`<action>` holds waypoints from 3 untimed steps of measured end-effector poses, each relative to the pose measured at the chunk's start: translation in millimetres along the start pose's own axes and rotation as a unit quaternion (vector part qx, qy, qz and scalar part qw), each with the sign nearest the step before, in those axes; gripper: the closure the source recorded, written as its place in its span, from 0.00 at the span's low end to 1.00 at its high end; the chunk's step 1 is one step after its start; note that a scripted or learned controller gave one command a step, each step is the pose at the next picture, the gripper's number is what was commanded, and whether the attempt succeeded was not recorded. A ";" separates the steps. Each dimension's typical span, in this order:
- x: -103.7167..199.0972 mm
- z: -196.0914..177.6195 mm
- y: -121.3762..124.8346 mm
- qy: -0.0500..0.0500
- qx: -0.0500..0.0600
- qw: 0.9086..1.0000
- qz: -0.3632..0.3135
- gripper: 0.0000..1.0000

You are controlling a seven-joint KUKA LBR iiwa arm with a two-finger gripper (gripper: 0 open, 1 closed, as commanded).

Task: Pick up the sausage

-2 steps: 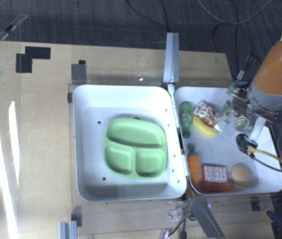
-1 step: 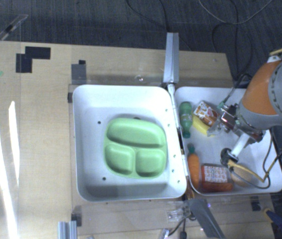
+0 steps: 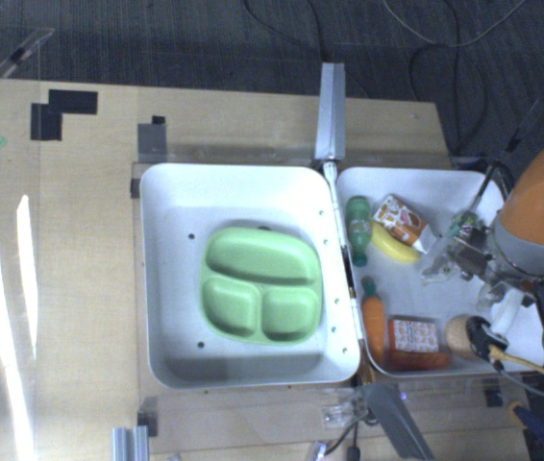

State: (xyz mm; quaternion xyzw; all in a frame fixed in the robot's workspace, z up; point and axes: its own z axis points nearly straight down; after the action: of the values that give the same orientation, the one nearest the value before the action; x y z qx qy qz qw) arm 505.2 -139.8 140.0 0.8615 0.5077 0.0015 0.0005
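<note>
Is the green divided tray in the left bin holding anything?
Empty. All three compartments of the green tray show bare green plastic; the food items lie in the right bin.

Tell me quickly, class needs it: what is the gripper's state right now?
Gripper: cannot be told; it hovers over the right bin, near the yellow banana.

A pale wooden bench (image 3: pixel 70 286) fills the left and centre of the frame, with black tape marks (image 3: pixel 59 111) near its upper left corner. Bright streaks of reflected light (image 3: pixel 8 296) fall along the left edge. Across the top lies dark grey carpet (image 3: pixel 157 17), where thin black cables (image 3: pixel 291 12) loop at upper centre and upper right.
</note>
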 end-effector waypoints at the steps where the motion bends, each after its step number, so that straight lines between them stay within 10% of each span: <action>1: 42.6 20.0 47.8 -0.001 0.000 0.987 0.159 0.00; 2: -25.8 11.4 45.9 -0.001 0.000 0.967 0.254 0.00; 3: -61.4 20.8 24.2 -0.001 0.001 0.969 0.249 0.00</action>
State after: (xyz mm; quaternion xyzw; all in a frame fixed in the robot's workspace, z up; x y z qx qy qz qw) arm 496.6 -205.2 119.1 0.9608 0.2773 0.0005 0.0000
